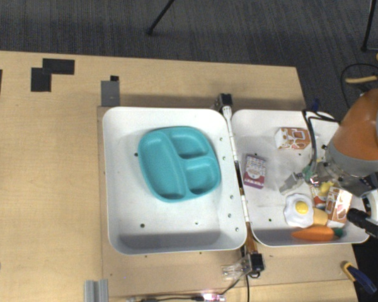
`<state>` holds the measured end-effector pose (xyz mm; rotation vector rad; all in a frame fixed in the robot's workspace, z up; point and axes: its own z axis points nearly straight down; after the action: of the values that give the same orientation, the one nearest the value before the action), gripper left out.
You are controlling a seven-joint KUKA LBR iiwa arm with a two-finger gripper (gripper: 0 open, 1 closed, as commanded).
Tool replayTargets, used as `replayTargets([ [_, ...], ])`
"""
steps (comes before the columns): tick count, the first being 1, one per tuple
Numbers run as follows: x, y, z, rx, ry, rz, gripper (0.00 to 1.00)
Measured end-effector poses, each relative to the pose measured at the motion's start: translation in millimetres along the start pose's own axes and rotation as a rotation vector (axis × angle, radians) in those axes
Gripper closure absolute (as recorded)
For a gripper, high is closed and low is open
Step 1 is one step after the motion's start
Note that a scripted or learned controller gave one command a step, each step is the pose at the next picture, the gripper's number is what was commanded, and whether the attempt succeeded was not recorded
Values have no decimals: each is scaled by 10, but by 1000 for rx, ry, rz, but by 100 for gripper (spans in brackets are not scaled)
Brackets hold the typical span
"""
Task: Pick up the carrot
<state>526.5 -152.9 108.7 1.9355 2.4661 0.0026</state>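
Clutter is gathered in the near right corner of the right-hand shallow white plastic bin (264, 131), so the orange, tapered toy carrot (314, 234) is found hemmed against the bin's near wall, just beside a white and yellow fried-egg toy (298, 209) and a small red and white carton (337, 206). Its long axis is laid roughly left to right along that wall, with the green tip pointed right. The grey two-finger gripper (300, 178) is hung above the pile, short of the carrot; nothing is seen between its fingers, and whether they are apart cannot be told. A teal divided plate (178, 162) is set alone in the left bin (120, 168).
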Motion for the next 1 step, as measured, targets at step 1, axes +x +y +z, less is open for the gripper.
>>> replayTargets([
  [1,381,-282,204,-4,0,-393,0],
])
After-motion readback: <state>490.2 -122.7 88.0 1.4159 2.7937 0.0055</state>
